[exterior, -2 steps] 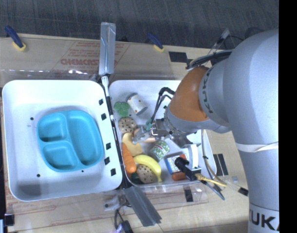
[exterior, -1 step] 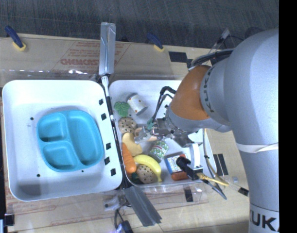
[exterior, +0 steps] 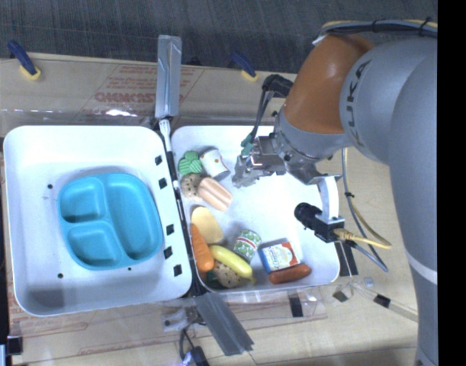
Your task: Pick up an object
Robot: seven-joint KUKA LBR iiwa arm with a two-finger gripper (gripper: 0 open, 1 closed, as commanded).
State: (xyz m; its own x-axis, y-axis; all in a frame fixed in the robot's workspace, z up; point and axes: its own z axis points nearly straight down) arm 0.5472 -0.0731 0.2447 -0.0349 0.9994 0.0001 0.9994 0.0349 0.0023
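toy foods (exterior: 217, 194) heaped, right bin (exterior: 294, 212)

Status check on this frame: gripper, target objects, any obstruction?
Gripper over right bin, nothing seen held. Toy food clustered along bin's left side. Blue tray in left bin.

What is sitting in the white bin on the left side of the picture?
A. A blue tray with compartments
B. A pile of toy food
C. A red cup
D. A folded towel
A. A blue tray with compartments lies in the left bin; the toy food, such as the banana and carrot, is in the right bin.
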